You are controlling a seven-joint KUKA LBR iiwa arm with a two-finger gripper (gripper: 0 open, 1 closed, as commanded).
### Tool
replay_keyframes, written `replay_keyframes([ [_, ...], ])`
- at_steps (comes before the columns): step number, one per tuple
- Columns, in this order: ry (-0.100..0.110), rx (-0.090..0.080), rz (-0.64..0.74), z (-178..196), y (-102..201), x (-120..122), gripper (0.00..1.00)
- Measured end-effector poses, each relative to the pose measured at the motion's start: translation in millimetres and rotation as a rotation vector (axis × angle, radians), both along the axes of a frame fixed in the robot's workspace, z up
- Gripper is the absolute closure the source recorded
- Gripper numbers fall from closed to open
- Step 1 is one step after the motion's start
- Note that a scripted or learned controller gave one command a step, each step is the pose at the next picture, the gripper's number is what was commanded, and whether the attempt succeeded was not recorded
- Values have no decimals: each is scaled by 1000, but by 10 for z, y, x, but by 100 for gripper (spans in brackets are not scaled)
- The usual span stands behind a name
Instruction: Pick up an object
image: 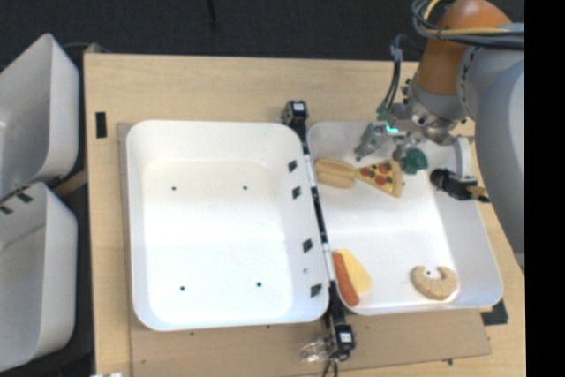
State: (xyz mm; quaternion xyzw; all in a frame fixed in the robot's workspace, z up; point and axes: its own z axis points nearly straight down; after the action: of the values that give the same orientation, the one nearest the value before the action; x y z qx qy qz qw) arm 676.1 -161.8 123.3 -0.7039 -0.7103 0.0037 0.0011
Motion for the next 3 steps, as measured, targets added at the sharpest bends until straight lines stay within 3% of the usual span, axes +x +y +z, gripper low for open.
replay_keyframes([
  [1,-3,2,-11,150,-246,-290,0],
  [2,-5,3,-6,-245,-186,-153,0],
  [3,-2,3,-6,-235,-82,120,0],
])
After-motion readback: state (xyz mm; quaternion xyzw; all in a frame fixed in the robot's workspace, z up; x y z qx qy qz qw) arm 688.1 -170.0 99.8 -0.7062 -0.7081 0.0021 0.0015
